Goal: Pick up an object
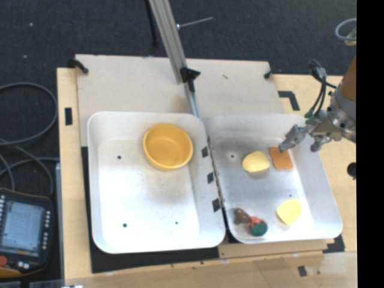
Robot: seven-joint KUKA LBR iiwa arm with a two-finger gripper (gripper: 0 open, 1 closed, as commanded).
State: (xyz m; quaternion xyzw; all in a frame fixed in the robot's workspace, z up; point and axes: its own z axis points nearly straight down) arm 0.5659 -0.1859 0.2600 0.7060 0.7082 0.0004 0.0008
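Two bins | tool (292, 139) over orange block (281, 159), partly hiding it

light wooden bench (69, 161) carries pale beige flat board (132, 89) at back, black mat edge (156, 258) at front. two shallow white plastic bins sit on it side by side, touching at middle: left bin (120, 221), right bin (312, 191). slanted grey metal rail (171, 38) meets board at black clamp.

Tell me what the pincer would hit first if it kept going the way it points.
Likely the orange block, directly below the pincer in the right bin. Height above it is unclear.
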